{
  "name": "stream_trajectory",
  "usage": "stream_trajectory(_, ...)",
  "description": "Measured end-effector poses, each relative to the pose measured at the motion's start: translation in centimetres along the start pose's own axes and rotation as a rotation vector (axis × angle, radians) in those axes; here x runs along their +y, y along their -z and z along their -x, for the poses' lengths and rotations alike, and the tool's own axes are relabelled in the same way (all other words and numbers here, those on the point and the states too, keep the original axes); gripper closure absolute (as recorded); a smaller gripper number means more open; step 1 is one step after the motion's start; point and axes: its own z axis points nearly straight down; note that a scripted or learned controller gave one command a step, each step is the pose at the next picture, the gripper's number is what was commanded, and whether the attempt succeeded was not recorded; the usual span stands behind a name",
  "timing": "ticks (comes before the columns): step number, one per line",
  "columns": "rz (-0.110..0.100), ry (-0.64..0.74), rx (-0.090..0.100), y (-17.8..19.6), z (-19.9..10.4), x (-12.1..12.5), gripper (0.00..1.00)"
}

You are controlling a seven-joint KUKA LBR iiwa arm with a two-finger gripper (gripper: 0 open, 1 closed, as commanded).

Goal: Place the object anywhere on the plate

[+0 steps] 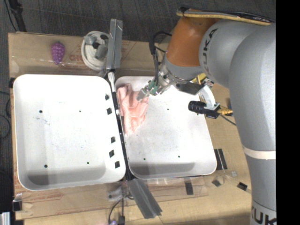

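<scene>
A pink, crumpled, soft-looking item [131, 108] lies in the right bin [183, 139], against the bin's left wall near the far corner. My gripper [146, 92] is low over the bin, right at the item's upper right edge. Its tip overlaps the pink surface. The grey arm with its orange band [187, 41] comes in from the upper right and hides the far right part of the bin.
The left bin [61, 125] sits alongside, across a divider with black clips [115, 135]. A small purple grape-like object [57, 52] lies on the bench behind the left bin. A white coil [95, 48] and a grey bar [114, 43] stand behind the divider.
</scene>
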Motion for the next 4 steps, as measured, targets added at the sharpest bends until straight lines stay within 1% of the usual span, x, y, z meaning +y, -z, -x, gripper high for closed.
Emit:
stream_trajectory(1, 0.0, 0.003, 0.0, 3.9, 0.1, 0.0, 1.0)
stream_trajectory(2, -0.002, 0.409, 0.001, 3.1, -4.6, 2.4, 1.0)
stream_trajectory(3, -0.002, 0.81, 0.002, 2.6, -9.3, 4.2, 1.0)
stream_trajectory(4, -0.003, 1.008, 0.003, 3.4, -14.0, 5.7, 1.0)
